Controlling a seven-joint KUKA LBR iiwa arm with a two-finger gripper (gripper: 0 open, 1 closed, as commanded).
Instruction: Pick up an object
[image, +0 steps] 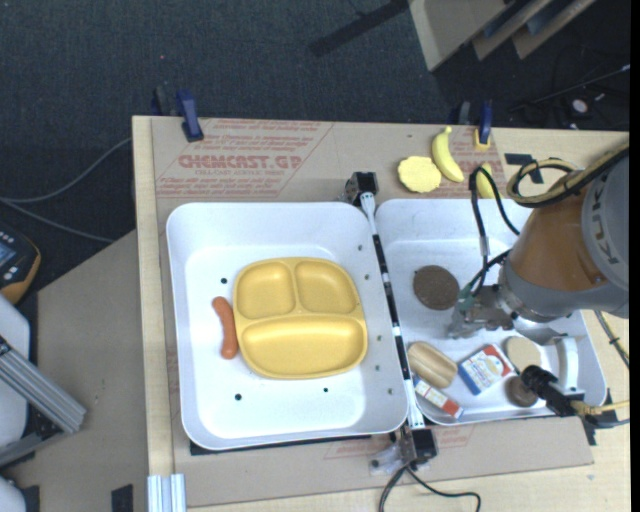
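My gripper (468, 320) reaches down into the right bin (440, 218), near its middle. A brown round patty (435, 286) lies just to its left, and a red, white and blue carton (483, 368) lies just in front of it. A hot dog bun (432, 363) rests at the bin's front left, with a small red and white packet (443, 403) below it. To the right of the carton are a pale round cookie (522, 351) and a brown lump (520, 391). I see nothing between the gripper's tips.
The left bin (200, 400) holds a yellow divided plate (298, 317) with a sausage (226, 326) along its left side. A banana (447, 155) and a yellow wavy disc (419, 173) lie on the bench behind the right bin. Clamps stand at the back edge.
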